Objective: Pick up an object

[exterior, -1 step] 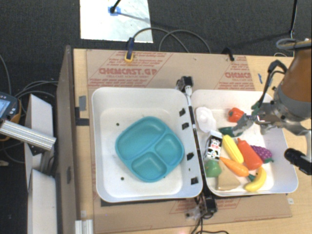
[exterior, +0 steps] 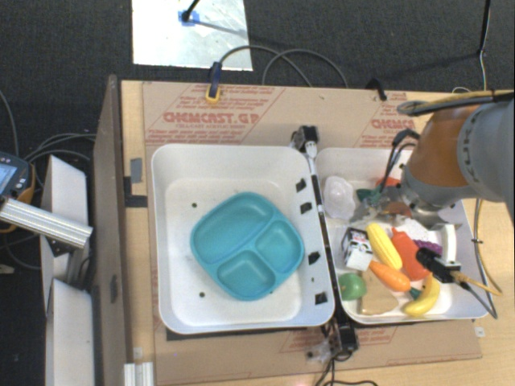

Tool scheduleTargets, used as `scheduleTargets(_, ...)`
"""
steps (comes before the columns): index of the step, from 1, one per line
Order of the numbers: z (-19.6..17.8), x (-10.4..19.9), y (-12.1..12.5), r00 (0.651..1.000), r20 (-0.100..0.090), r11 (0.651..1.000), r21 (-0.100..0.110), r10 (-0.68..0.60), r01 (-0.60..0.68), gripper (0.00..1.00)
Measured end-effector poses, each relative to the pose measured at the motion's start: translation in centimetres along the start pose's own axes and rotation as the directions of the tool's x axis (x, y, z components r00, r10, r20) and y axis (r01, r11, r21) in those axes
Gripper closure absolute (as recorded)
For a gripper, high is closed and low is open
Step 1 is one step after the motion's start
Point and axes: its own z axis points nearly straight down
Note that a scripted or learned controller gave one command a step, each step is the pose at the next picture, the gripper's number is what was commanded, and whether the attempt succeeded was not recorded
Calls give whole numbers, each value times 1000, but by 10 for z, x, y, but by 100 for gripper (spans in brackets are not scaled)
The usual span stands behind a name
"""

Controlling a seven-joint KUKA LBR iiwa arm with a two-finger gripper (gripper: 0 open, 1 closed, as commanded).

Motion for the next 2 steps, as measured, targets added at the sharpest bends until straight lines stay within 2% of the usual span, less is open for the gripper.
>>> scheduleTargets(1,-9,-39,56,1000,1,1000,-7,-2,2,0)
scheduleTargets(2,-18,-36,53,1000,-4,1000,3,-2,2,100)
